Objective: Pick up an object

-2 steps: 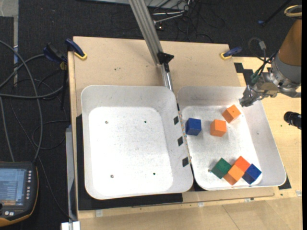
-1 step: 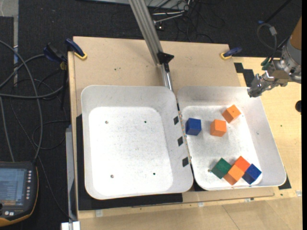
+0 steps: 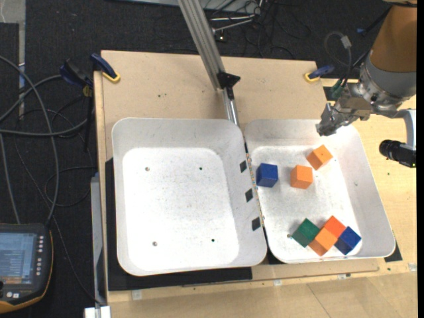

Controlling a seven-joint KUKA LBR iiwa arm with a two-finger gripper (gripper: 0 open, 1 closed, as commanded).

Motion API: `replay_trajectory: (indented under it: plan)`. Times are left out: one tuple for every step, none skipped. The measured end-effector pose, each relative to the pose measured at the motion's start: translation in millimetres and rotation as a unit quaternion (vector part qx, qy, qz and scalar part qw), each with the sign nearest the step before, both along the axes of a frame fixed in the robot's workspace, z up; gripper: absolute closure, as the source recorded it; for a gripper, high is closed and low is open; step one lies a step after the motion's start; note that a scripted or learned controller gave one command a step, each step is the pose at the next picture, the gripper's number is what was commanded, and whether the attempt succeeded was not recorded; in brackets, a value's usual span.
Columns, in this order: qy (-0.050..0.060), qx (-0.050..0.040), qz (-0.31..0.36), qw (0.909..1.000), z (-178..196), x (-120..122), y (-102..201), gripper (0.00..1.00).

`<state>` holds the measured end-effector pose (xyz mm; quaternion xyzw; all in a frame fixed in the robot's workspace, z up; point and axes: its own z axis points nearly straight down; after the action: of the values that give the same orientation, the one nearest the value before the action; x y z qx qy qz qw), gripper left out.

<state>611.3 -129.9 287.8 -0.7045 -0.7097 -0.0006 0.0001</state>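
The left bin [image 3: 177,194] takes up the nine o'clock half of the bench [image 3: 165,85]. Just beside it, edges touching along the middle, is the right bin [image 3: 371,197], which carries all the blocks. Moving rightward across it: a blue cube [image 3: 267,175] lies near its left wall, about ten o'clock from the bin's centre; an orange cube [image 3: 302,176] lies close by at about twelve o'clock, apart from the blue one; a second, tilted orange cube [image 3: 320,156] sits at about one o'clock, nearest the far rim. Down at five o'clock a cluster is packed together: a green cube [image 3: 306,232], an orange block [image 3: 322,241] pressed against it, a red-orange block [image 3: 334,226] just behind, and a dark blue cube [image 3: 348,240] at the right end, all touching or nearly so. The gripper [image 3: 328,126] hangs over the far rim of the right bin at about one o'clock, above and slightly right of the tilted orange cube, with no block seen between its tips; how far the pincer is open cannot be made out, since the tips read as one dark blurred mass.
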Motion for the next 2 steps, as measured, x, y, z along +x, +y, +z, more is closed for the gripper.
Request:
replay_trajectory:
  plan:
    - [0.001,0.0003,0.000,1.0000,0,-13,51,1.00]
    - [0.001,0.0004,0.000,1.0000,-2,-22,108,1.00]
